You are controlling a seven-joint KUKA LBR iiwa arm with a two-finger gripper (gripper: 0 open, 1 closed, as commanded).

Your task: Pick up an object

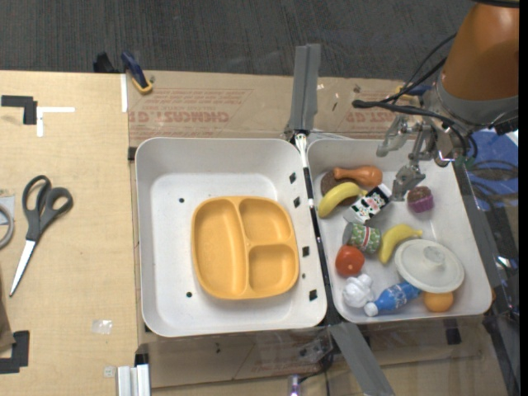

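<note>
From above, the table [66, 304] carries two white bins side by side. The left bin [165, 180] has one yellow plate [245, 247] with three parts in it. A pair of scissors [37, 221] lies on the table far off to the left.

The right bin [474, 246] is full of toys packed close together: two bananas [338, 197], a brown drumstick [356, 175], a red tomato [349, 261], a white lid [429, 265], a blue bottle [393, 299], an orange [439, 302] and a purple plum [420, 199]. Any of them could be the thing to pick up, and all still lie in the bin.

The gripper [408, 176] hangs over the back of the right bin, just beside the plum and near the drumstick. I think it is there to reach down for one of them. I cannot tell if it is open or closed, and I see nothing held in it.
</note>
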